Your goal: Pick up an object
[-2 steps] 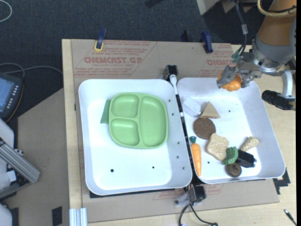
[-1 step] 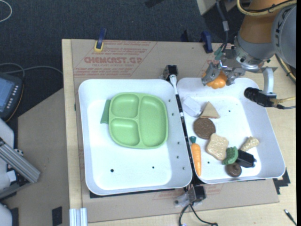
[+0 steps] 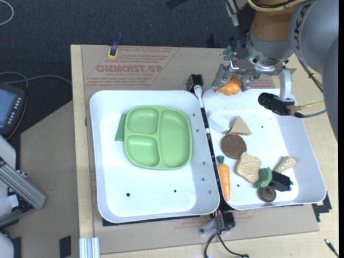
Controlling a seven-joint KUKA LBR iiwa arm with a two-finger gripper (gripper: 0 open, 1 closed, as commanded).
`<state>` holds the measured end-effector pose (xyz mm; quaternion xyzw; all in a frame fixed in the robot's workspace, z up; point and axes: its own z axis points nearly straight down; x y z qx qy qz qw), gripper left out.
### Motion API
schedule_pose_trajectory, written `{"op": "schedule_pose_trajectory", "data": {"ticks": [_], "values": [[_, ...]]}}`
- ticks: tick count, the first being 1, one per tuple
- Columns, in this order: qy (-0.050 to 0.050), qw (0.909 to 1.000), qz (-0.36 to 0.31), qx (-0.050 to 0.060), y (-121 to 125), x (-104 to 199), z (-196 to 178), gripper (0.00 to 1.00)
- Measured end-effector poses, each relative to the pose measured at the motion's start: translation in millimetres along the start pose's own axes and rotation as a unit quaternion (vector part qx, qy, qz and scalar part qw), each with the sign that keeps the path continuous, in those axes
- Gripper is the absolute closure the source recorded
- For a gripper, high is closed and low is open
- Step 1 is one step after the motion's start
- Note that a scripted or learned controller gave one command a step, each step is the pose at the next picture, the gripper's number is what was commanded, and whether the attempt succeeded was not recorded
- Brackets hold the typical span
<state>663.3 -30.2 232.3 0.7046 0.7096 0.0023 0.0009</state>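
Note:
My gripper [image 3: 233,80] hangs over the far left corner of the right bin [image 3: 309,160]. A small orange toy fruit [image 3: 232,88] sits between its fingers, just above the bin's back rim, and the fingers look shut on it. Lower in the same bin lie a tan wedge [image 3: 239,126], a round brown cookie [image 3: 234,145], a pale cracker [image 3: 249,166], a carrot [image 3: 224,179], a green broccoli piece [image 3: 264,176] and a black item [image 3: 281,181].
The left bin [image 3: 105,160] holds a green divided plate [image 3: 158,137]. A black cylinder [image 3: 273,103] on the arm juts over the right bin's back edge. A dark round piece [image 3: 267,193] and a tan piece [image 3: 286,163] lie near the right bin's front corner.

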Motion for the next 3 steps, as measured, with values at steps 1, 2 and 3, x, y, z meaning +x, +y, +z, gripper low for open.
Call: {"op": "schedule_pose_trajectory", "data": {"ticks": [1, 2, 3], "values": [[-0.001, 1.0000, 0.003, 0.003, 1.9, 10.4, 7.5, 1.00], [-0.001, 1.0000, 0.004, 0.004, -2.8, 4.1, 17.3, 1.00], [-0.001, 1.0000, 0.003, 0.000, 4.5, 2.7, -1.1, 1.00]]}}
